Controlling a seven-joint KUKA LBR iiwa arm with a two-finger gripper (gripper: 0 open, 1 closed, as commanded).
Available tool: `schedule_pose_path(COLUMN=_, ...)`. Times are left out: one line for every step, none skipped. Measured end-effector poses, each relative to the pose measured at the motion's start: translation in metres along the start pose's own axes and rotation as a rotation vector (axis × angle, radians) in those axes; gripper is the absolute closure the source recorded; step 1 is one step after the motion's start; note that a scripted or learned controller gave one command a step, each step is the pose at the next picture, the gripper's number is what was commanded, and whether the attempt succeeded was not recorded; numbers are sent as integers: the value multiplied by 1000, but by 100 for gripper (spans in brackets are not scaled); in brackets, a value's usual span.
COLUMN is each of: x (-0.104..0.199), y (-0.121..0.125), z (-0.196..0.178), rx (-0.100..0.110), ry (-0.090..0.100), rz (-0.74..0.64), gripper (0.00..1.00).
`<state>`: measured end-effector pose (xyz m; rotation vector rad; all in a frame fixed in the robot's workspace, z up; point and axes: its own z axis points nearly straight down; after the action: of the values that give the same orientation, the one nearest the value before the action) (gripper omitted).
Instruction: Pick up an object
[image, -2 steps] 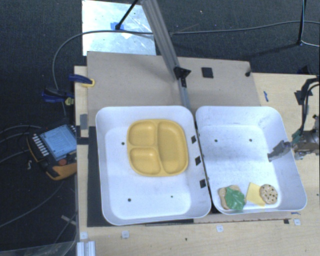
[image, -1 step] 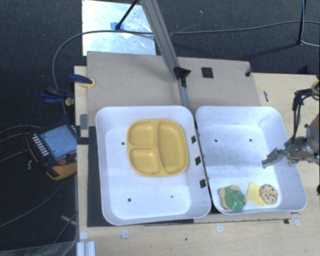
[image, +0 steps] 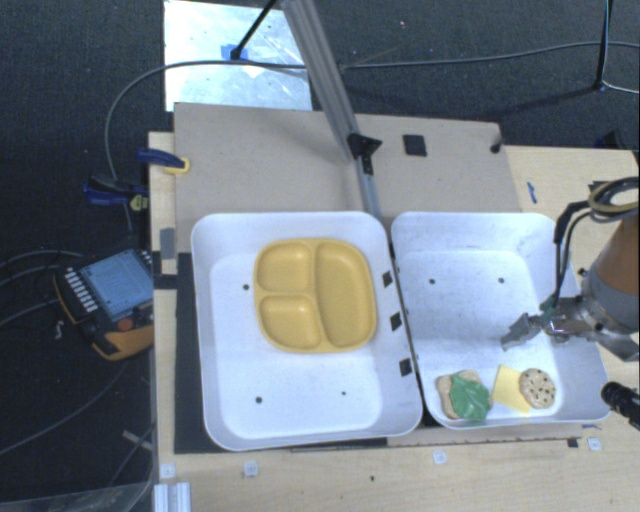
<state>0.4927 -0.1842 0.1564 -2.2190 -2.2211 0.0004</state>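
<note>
From my station, the right bin (image: 470, 250) keeps the food toys corralled at its near edge, where my gripper (image: 522, 330), fingers apparently spread and empty, hovers just above the cheese wedge (image: 508, 389) and cookie (image: 538, 387).

So the arm comes in from 3 o'clock and the gripper (image: 522, 330) sits low over the right bin (image: 470, 250), can't tell much about its tips. Down at that bin's 6 o'clock edge there's a green toy food piece (image: 468, 396), a yellow wedge (image: 510, 388) and a cookie (image: 538, 388) just beside each other. Left bin (image: 225, 400) has a yellow divided plate (image: 315, 295) toward 12 o'clock.
</note>
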Motion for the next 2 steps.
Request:
schedule_pose_path(x=-10, y=1, z=51, rx=0, ry=-1, rz=1, gripper=0)
schedule_pose_path(x=-10, y=3, z=38, rx=-5, ry=-3, rz=0, gripper=100)
